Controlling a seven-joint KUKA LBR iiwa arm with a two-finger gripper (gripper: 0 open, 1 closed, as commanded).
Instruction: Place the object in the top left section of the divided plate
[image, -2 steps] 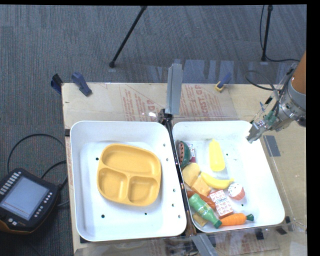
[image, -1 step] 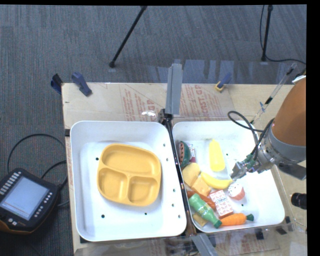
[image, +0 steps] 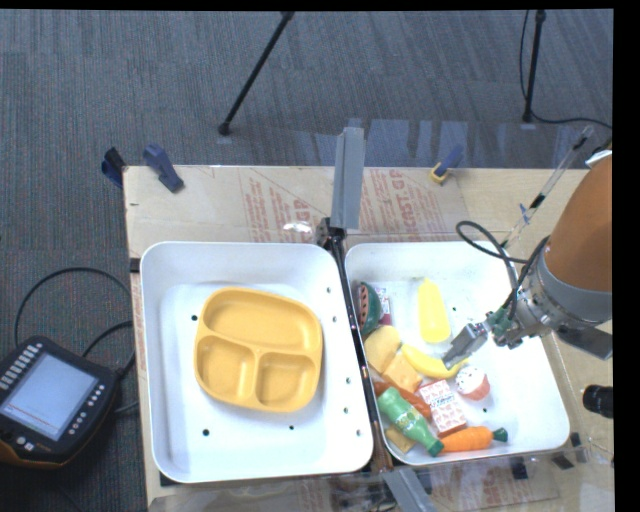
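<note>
- Camera view is showing two white bins sitting side by side; the left bin (image: 165, 300) is holding one yellow divided plate (image: 260, 348) with three sections.
- One grey arm (image: 570, 270) is reaching in over the right bin (image: 540, 400), to the right of the plate.
- One gripper (image: 462, 347) is hanging low over the toy food, well to the right of the plate; whether its fingers are together or apart is something I cannot tell.
- Right of the plate, the toys are lying in a heap: one banana (image: 432, 361) just beside the gripper tip, one pale yellow piece (image: 433, 312) above it, one green bottle (image: 408, 417), one carrot (image: 468, 438), and one small red-and-white carton (image: 442, 405).
- One tablet-like control unit (image: 45, 397) is sitting on the floor, well to the left of the plate.
</note>
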